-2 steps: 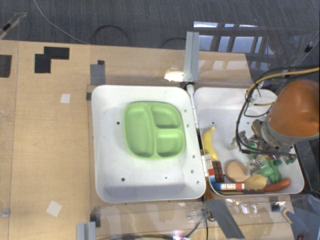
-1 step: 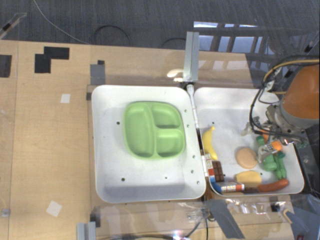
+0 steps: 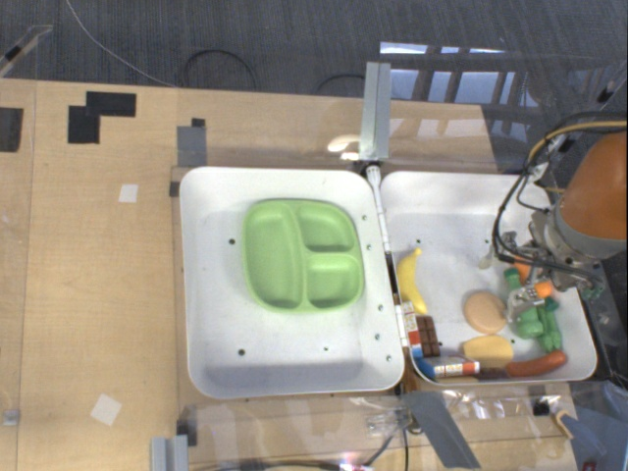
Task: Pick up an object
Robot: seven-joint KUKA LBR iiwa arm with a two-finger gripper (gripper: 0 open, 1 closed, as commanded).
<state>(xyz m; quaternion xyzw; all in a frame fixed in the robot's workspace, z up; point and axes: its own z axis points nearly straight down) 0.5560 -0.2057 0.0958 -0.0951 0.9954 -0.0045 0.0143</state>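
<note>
Pale wooden surface [image 3: 88, 292] fills the frame's left and carries 2 white bins: the left bin [image 3: 211, 361] holds a green divided tray [image 3: 299, 255], the right bin [image 3: 442, 214] a cluster at lower right. The arm [image 3: 594, 199] hangs over that bin's right edge, its tool [image 3: 535, 287] low among green pieces [image 3: 542, 324]; whether it is apart or together I cannot tell. The banana [image 3: 408, 281], tan round [image 3: 484, 311] and sausage [image 3: 535, 364] lie near it. Likely the descent to grasp; next comes closing and lifting straight up, clear of the near wall. Open room lies upper left in the bin.

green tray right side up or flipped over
Right side up. The green tray lies flat in the left bin, its three hollow compartments facing up, with raised ridges between them.
</note>
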